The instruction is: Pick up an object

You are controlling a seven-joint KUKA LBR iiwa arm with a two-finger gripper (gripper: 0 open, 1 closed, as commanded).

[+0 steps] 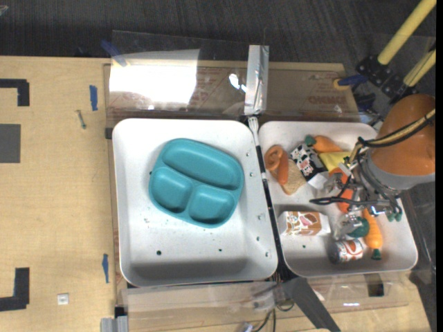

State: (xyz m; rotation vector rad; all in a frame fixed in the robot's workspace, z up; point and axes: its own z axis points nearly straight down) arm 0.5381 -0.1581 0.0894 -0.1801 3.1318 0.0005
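Observation:
The right bin [405, 258] holds several small objects. A brown bread-like piece [277, 161] and a tan slice [294, 180] lie at its left, next to a black-and-white spotted item [302, 159]. An orange and yellow item [327, 151] sits at the back. Toward the front are a white and brown packet [303, 223], a small can [347, 249] and a carrot [374, 235]. The gripper [349, 200] hangs low over the middle of this bin, just above the can and beside the carrot. The arm's orange band [410, 140] covers the bin's right side.
The left bin [131, 247] holds a teal divided plate [196, 180]. A clear plastic wall [256, 81] stands behind both bins. Yellow-handled tools [408, 26] lie at the upper right, and a wooden bench [48, 206] stretches to the left.

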